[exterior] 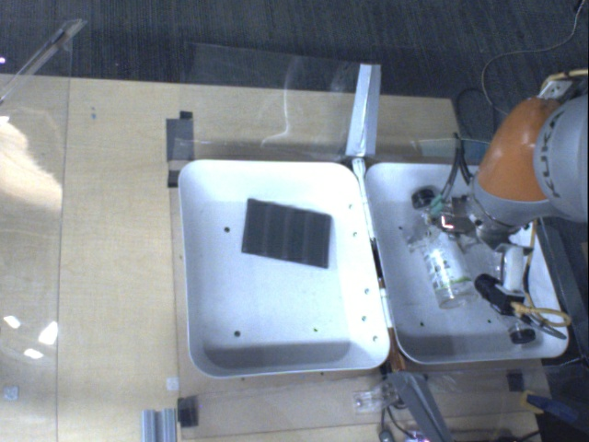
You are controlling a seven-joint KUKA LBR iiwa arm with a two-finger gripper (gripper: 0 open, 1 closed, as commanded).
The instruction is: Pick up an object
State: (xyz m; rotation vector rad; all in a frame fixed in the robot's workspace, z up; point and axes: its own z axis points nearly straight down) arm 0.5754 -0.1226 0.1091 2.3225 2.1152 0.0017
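A clear plastic bottle (443,272) lies on its side in the middle of the right bin (405,334). A small black round thing (423,196) rests near that bin's back left. My gripper (445,219) hangs low over the right bin, between the black thing and the bottle's upper end, reaching in from the right under the orange-banded arm. Nothing can be seen held in it. A flat dark grey rectangular pad (286,233) lies in the back half of the left bin (276,353).
The two white bins stand side by side on a pale wooden bench, meeting at a shared rim (373,247). A metal post (363,109) rises behind that rim. A clear sheet (37,247) covers the bench at the left.
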